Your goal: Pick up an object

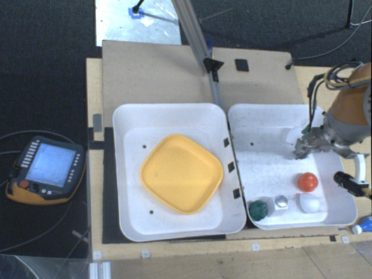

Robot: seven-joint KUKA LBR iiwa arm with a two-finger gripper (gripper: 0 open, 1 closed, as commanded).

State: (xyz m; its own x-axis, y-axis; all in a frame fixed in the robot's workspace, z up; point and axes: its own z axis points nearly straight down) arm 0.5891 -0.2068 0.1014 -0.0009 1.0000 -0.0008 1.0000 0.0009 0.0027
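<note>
The right bin (261, 156) holds a red-orange ball (307, 182), a white egg-shaped object (308, 203), a small silver object (281, 201) and a dark green object (258, 209), all near its front edge. My gripper (304, 146) is low over the bin's back right part, up and slightly left of the red ball and apart from it. A pale patch (292, 135) lies just left of the gripper; what it is cannot be made out.
A yellow square plate (182, 173) lies in the left bin (131, 132). A slanted metal pole (195, 31) rises behind the bins. A teach pendant (45, 168) lies on the floor at left.
</note>
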